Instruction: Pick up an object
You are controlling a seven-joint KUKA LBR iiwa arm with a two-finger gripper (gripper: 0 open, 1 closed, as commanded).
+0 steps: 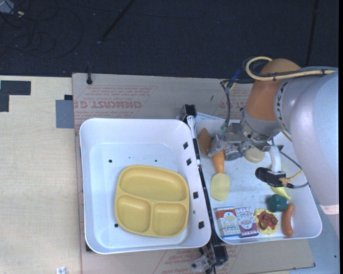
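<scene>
— Cardboard lines the bench under two white bins; the left bin (94,153) holds a yellow divided plate (152,201). Where is the arm working?

— In the right bin (314,224). The gripper (231,147) hangs low just right of an orange carrot-like toy (218,162), which lies near the wall between the bins. I cannot tell whether its fingers are apart or together; the wrist hides them.

— So which object is the target?

— Likely the carrot. Below it lies a pale yellow piece (220,186); further below, a small printed box (236,221). A brown piece (204,141) sits just above the carrot.

— What could go wrong?

— The carrot is slim and rounded, so an off-centre pinch may squirt it aside. The brown piece crowds it, so a finger could land on that instead.
</scene>
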